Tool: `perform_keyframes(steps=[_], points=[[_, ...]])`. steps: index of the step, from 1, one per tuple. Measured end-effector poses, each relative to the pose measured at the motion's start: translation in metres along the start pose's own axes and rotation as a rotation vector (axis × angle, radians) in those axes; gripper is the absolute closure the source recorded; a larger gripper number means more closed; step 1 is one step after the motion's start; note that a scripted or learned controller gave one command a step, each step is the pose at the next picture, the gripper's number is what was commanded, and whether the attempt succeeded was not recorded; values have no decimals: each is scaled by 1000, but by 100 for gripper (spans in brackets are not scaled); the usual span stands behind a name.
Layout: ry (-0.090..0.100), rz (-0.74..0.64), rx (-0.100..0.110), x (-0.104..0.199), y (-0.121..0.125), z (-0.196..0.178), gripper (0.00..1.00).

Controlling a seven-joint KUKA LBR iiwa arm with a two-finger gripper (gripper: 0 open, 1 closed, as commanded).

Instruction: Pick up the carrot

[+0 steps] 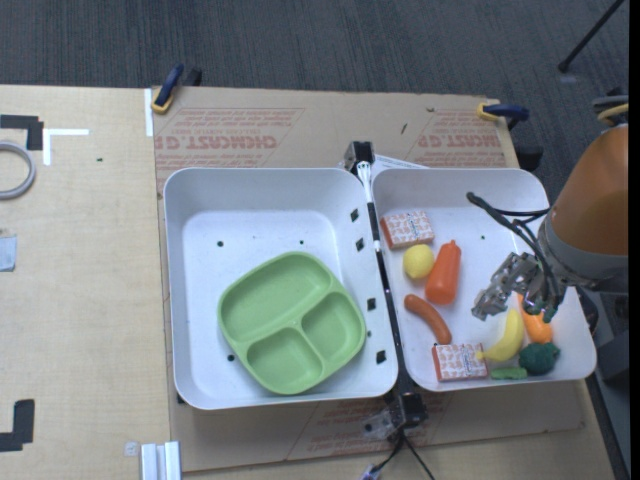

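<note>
A: Where's your gripper (508, 290)?

B: Over the right bin (470, 183), near its right wall, just above the banana (506, 337). You can't tell from this angle how its jaws stand, or whether anything is between them.

A: And the carrot (537, 323)?

B: Right bin, against the right wall, just beside the gripper, partly hidden by it. You'll see broccoli (539, 358) just below it, the banana on its left. Green tray (290, 323) sits alone in the left bin (200, 298).

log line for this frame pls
end effector over right bin | beside carrot | carrot not lifted
</note>
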State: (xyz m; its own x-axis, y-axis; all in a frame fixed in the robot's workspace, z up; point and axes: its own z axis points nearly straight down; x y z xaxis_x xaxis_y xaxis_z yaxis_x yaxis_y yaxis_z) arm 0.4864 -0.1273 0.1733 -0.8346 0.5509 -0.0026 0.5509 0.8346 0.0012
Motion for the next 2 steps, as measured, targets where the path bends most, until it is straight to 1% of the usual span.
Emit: perform_keyframes(steps=[1,2], points=[[0,-56,1,-33,-65,81,100],[1,360,1,-52,16,28,100]])
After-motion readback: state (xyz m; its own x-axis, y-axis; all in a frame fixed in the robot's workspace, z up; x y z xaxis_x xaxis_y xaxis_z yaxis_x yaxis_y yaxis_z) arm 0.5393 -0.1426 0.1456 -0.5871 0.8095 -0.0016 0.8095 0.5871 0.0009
